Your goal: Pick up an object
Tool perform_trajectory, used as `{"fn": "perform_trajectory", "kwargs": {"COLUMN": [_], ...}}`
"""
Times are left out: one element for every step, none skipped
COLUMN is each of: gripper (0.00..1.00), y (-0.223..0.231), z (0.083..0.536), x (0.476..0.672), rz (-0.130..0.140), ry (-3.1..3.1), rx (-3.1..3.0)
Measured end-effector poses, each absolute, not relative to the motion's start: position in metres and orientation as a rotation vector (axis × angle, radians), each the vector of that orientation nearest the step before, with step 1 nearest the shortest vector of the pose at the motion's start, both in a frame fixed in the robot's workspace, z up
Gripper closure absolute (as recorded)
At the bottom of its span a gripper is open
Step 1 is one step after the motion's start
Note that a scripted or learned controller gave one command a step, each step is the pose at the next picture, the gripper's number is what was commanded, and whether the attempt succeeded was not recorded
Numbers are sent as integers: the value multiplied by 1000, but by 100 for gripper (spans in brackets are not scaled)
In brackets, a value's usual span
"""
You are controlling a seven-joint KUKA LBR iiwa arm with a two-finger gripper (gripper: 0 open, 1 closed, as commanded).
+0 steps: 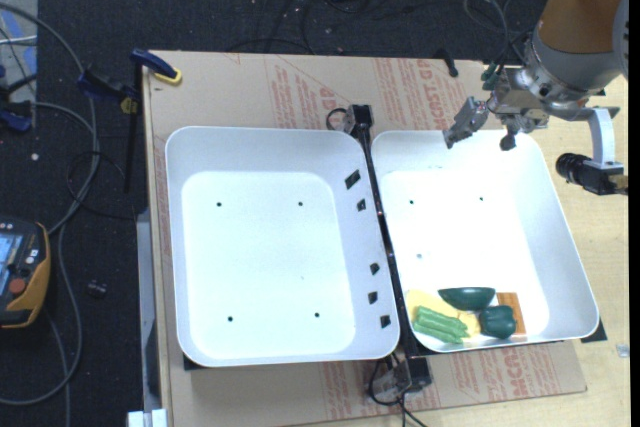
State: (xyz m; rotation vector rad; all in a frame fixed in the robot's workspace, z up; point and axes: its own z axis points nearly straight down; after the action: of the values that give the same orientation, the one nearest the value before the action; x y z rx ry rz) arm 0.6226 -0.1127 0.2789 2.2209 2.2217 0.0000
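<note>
My gripper (484, 133) hangs over the far rim of the right bin (560, 215), its two fingers spread open with nothing between them. The objects lie far from it, at the near edge of that bin: a dark green bowl-shaped piece (467, 296), a light green ridged piece (440, 324), a dark green lump (498, 321), a pale yellow flat piece (424, 301) and an orange-brown block (511, 301) partly under the others.
The left bin (190, 215) stands beside the right one, split from it by a black divider with clips (372, 205). Both rest on a cardboard sheet (290, 85). Cables and a yellow-blue clamp (157, 66) lie beyond the bench's far left corner.
</note>
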Motion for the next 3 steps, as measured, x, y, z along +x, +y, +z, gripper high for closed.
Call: {"fn": "perform_trajectory", "kwargs": {"gripper": [100, 100, 100], "y": [-113, -76, -8], "z": [289, 206, 368], "x": [623, 562, 537], "rz": [0, -7, 19], "ry": [2222, 2228, 2223], "rx": [2220, 2224, 2209]}}
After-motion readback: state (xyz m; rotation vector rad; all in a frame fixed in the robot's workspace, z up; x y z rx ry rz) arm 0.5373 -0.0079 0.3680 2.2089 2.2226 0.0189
